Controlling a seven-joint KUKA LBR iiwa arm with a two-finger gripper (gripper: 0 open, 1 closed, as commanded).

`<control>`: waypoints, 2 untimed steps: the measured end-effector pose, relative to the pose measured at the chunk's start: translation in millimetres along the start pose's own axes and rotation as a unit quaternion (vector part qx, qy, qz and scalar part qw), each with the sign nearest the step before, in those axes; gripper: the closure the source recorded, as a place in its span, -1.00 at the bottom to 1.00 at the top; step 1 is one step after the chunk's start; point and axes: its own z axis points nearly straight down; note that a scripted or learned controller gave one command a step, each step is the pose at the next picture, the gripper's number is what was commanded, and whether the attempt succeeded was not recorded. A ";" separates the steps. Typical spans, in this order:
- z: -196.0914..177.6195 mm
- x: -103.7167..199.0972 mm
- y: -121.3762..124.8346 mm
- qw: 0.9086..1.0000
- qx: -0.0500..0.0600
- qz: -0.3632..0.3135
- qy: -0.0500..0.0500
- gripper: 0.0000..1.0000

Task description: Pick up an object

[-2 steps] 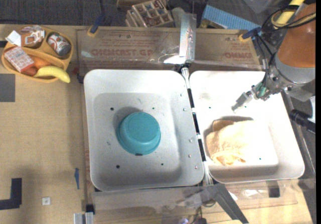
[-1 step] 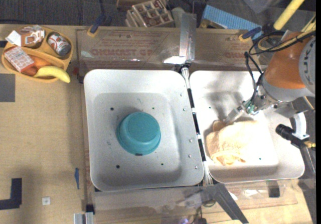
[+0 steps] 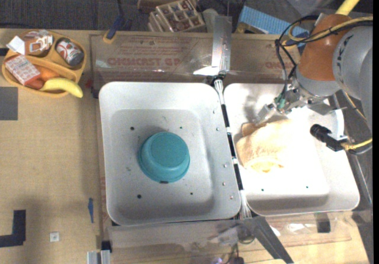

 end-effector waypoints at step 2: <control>-12.7 32.2 34.8 0.999 -0.002 0.038 -0.002 1.00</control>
